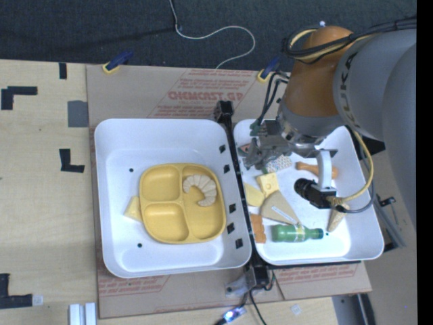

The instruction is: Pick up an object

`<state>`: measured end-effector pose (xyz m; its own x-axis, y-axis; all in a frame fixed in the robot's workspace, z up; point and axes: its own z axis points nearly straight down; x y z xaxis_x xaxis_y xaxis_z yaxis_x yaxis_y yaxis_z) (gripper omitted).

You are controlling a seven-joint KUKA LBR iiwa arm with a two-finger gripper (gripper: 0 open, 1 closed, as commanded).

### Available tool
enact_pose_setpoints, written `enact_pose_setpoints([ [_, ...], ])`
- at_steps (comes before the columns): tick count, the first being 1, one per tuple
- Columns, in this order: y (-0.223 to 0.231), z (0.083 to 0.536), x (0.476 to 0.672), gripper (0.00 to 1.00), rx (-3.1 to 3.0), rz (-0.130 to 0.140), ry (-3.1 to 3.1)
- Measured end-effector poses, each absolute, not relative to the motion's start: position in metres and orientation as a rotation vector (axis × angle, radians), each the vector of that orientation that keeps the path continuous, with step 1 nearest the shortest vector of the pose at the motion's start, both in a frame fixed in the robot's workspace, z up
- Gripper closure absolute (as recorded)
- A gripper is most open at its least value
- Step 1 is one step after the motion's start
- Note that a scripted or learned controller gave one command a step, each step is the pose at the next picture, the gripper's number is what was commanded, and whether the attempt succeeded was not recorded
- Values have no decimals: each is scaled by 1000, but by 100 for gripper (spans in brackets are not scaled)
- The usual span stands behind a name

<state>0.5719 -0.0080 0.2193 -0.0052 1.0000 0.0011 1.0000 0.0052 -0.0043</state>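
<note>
The gripper (260, 153) is lowered into the right white bin (358, 246); its opening cannot be told. Below-right of it, a green plastic bottle (295, 233) lies, seemingly lengthwise left-right, cap rightward.

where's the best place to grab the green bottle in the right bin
Probably the green bottle at mid-body, from straight above, pincer closing across its short width. It lies flat, long axis running left-right near the bin's front wall, cap pointing right, a cheese wedge close behind it.

Arm (318, 80) lowered, wrist pointing down.
</note>
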Motion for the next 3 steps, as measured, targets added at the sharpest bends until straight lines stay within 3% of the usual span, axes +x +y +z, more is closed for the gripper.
enact_pose_setpoints([
  [2, 68, 226, 501, 100, -2213, 4, -2224],
  [3, 102, 213, 495, 100, -2214, 6, -2223],
])
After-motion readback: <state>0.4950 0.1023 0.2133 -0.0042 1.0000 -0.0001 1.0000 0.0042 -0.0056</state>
